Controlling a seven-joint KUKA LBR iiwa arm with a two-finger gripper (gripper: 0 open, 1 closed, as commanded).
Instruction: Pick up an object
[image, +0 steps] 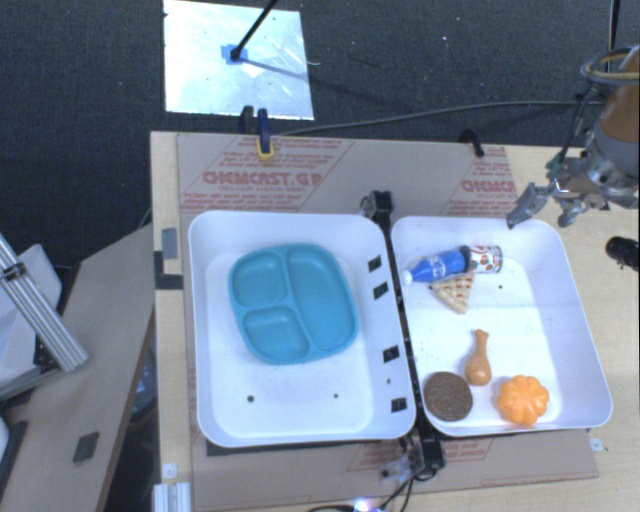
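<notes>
The claw (548, 197) hovers with its fingers apart and holding nothing over the far right corner of the right bin (585, 330), and the bottle (452, 264) lies to its left near the far edge, long axis left-right.

The bench (168, 300) is pale wood, topped by a brown protective sheet (300, 175) printed CHEMCAST in red. Two shallow white bins sit touching on that sheet: the left bin (215, 400) toward 9 o'clock, the right bin (575, 330) toward 3 o'clock. A blue-and-yellow clamp (263, 135) grips the bench edge at 12 o'clock.
</notes>
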